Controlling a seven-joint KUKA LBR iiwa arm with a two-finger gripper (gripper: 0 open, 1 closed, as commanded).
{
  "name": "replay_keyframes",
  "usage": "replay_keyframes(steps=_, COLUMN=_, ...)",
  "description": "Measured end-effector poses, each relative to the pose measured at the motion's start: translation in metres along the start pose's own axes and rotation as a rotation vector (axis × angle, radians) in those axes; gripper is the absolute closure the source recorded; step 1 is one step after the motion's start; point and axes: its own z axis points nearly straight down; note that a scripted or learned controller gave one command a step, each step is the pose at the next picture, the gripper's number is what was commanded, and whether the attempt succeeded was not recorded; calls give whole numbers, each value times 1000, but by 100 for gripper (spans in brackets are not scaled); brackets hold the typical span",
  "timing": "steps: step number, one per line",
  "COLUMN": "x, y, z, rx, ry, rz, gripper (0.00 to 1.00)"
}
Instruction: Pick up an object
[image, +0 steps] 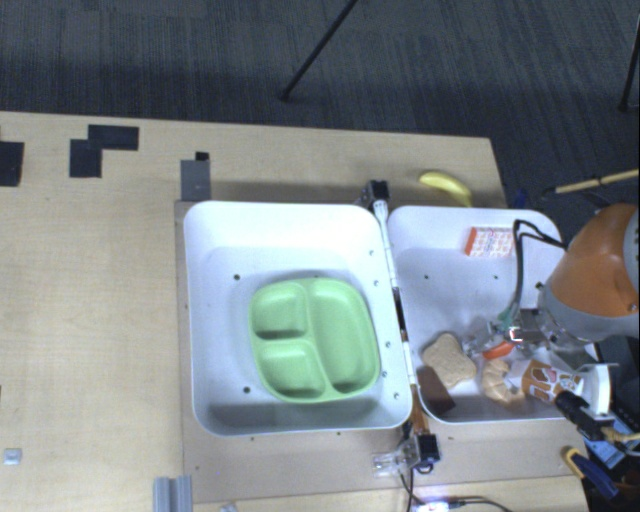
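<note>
In the right bin (440, 250), the tool (508, 338) is buried among clutter, its grip unreadable.

A pale wooden bench (90, 330) fills most of the scene, with black tape patches (100, 147) stuck near its far left edge. Beyond it lies dark grey carpet (200, 55) (faintly ribbed), crossed by a thin black pole (318, 50) running at a slant.

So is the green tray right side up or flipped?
Right side up: the green tray lies flat in the left bin, its three compartments facing up.
</note>
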Motion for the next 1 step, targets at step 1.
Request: replay_keyframes(steps=1, x=0, y=2, z=-11, rx=-5, ry=0, rz=-1, gripper=100)
